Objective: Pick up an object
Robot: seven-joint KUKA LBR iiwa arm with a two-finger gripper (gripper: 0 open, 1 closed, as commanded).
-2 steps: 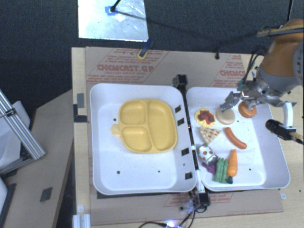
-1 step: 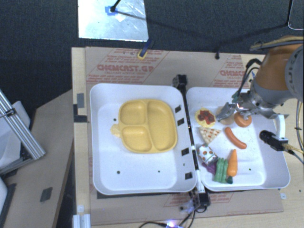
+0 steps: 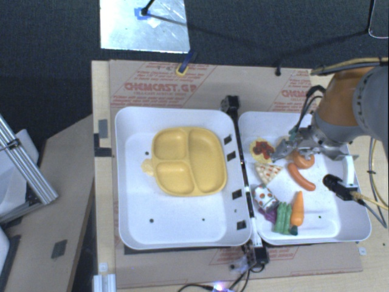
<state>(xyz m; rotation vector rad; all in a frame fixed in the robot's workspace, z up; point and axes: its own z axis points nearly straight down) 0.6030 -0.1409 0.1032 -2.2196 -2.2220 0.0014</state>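
The right bin (image 3: 346,221) holds several toy foods. A red and yellow round piece (image 3: 262,149) lies at its upper left, with a pizza slice (image 3: 268,173) just below it. A sausage (image 3: 302,176) lies mid-bin, and an orange-red piece (image 3: 303,160) sits partly under the wrist. Near the front edge are a carrot (image 3: 297,207), a green piece (image 3: 283,218), a purple piece (image 3: 269,204) and a small white and red piece (image 3: 262,194). My gripper (image 3: 284,149) hangs low over the bin's upper middle, just right of the round piece and above the pizza slice. Nothing visibly sits in it.
The left bin (image 3: 137,224) carries a yellow divided plate (image 3: 185,162). A black divider with clips (image 3: 243,175) runs between the bins. The grey arm with its orange band (image 3: 340,99) comes in from the right, and a black fitting (image 3: 338,187) juts over the right bin's right side.
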